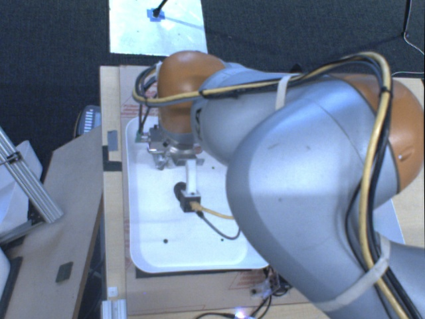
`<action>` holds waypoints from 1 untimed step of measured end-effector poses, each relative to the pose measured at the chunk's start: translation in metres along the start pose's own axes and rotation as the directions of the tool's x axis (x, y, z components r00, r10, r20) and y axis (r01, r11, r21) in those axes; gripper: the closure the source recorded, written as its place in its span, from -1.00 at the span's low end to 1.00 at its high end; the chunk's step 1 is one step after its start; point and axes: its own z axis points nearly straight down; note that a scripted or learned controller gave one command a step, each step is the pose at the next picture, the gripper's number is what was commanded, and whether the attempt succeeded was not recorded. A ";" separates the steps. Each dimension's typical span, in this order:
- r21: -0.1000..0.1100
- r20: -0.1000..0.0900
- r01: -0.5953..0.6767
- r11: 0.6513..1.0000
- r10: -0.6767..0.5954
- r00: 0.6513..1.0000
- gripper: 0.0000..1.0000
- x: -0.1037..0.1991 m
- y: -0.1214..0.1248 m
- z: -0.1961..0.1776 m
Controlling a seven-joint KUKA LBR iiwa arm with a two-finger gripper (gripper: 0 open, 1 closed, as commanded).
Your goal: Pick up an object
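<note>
The gripper (169, 155) hangs low over the far-left part of the left bin (141, 248), close to its floor, just under the orange band (182, 78) of the wrist. Whether it is wide, narrow or holding something I cannot tell, because the wrist hides its working end from this slanted view.

Which thing it is after cannot be told either. The bare floor nearer the camera carries two tiny dark specks, one (166, 240) towards the near-left corner and one (221, 239) to its right. Both lie well apart from the gripper, on its near side. They are too small to say whether they are objects or marks, and neither gives a long axis.

Anything directly under the gripper, or further right, is hidden beneath the arm (312, 178), which covers the bin's right part. The bin rests on the table (111, 201).

As a judgement, the step in hand looks like a descent or a closing at a spot beneath the wrist. If so, the coming move turns on what lies straight below, not on a sideways reach. The risk is a grasp on nothing.
</note>
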 end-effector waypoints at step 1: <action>0.004 -0.001 0.001 1.000 -0.001 1.000 1.00 0.001 -0.078 -0.025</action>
